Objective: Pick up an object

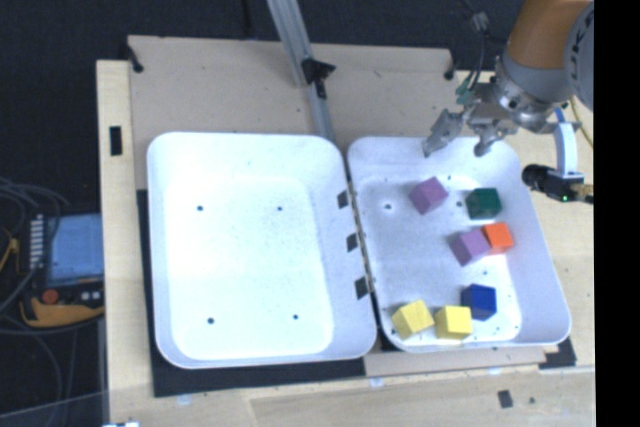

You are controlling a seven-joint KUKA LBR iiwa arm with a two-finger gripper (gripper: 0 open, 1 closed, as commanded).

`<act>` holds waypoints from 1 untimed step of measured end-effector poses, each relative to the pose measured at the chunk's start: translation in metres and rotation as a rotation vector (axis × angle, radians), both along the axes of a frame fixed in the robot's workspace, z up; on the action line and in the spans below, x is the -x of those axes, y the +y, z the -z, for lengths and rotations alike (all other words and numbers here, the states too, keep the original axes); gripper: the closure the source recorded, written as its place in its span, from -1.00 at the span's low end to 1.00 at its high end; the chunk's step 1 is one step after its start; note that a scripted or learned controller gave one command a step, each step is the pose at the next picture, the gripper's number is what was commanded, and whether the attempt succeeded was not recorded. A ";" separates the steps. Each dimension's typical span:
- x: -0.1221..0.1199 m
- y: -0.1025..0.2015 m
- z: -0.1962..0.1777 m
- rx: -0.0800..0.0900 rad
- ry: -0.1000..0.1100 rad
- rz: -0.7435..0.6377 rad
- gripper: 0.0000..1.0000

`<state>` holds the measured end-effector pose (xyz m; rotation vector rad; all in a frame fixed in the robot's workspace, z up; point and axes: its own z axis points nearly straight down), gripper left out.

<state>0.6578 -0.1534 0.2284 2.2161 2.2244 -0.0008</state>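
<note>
Nearest the camera, two yellow blocks [412,318] [453,321] sit side by side, touching or nearly so, at the near edge of the right bin [535,260], with a dark blue block [480,300] just right of them and a little farther back.

My hand [461,141] hangs over the far rim of that same bin, its two fingers [439,134] spread apart and pointing down and leftward with nothing between them. Above it my orange band [545,10] rises toward the far right corner.

Closest to my hand, near and slightly left, lies a purple block [429,195], tilted on the bin floor. To its right is a green block [484,204], and nearer the camera a second purple block [468,245] touches an orange block [498,236] on its right.

Left of this bin, the left bin [170,215] sits alongside it on the counter [230,80]. A grey metal rail [285,10] slants from the far side down to where the two bins meet.
</note>
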 end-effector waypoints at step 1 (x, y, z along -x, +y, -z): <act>0.000 0.000 0.000 0.001 0.001 -0.001 -1.00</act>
